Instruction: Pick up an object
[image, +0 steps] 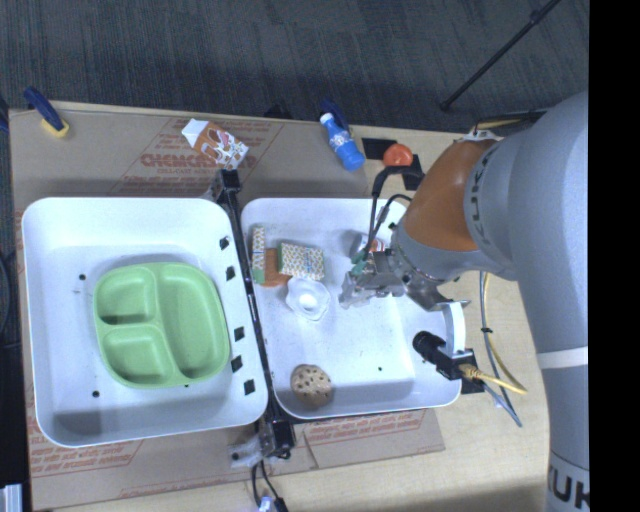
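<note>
A: Where is the hand (362, 283) hovering?
B: In the right bin (345, 400), beside the clear cup (307, 298). I cannot tell its state.
A: The cup?
B: Probably light, thin, slippery; gripping its rim seems best.

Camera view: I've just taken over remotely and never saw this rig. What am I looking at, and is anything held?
One fixed camera looks down at a slant on a bench. The big grey arm with an orange band comes in from the right; its two-finger gripper sits low inside the right white bin. That bin holds a small patterned box, an orange-and-green packet, a clear plastic cup and a brown speckled ball. The left white bin holds a green divided plate. I see nothing between the fingers, so I would not count anything as held.
</note>
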